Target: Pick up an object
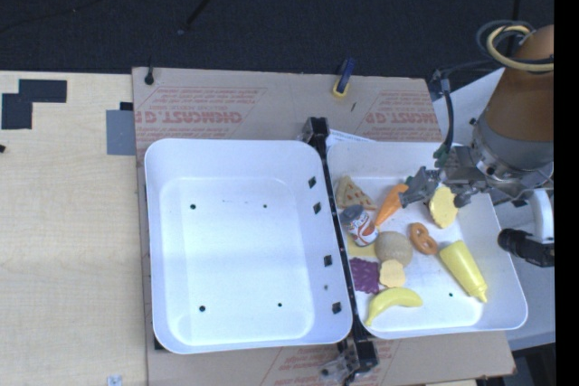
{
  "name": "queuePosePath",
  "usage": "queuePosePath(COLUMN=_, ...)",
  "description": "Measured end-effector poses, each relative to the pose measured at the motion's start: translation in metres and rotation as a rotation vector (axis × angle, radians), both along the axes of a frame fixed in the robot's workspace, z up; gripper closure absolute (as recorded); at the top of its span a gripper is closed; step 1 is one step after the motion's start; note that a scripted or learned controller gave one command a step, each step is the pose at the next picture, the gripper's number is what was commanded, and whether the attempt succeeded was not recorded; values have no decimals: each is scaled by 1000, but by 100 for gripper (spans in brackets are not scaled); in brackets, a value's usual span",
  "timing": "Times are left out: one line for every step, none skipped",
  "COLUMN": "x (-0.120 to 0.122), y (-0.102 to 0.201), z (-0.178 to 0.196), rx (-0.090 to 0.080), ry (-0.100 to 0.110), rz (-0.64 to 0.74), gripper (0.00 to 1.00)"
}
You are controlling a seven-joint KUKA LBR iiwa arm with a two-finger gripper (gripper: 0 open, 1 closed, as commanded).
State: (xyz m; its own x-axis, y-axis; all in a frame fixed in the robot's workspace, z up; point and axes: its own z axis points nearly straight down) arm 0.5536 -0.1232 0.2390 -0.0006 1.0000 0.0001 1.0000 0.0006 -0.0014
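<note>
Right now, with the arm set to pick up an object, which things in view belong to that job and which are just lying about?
Belongs to the job:
gripper
right bin
carrot
pale yellow piece
banana
yellow bottle
pretzel

Just lying about:
left bin
cardboard sheet
blue and yellow clamp

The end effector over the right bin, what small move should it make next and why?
Probably lower straight down: the end effector hangs right by the pale yellow piece in the right bin, with the carrot just to its left, and I can't see anything held yet.
</note>
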Motion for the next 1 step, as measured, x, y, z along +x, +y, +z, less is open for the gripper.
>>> queuePosePath(x=22, y=-1, z=-150, rx=-8, ry=-5, rz=-1, gripper=0)
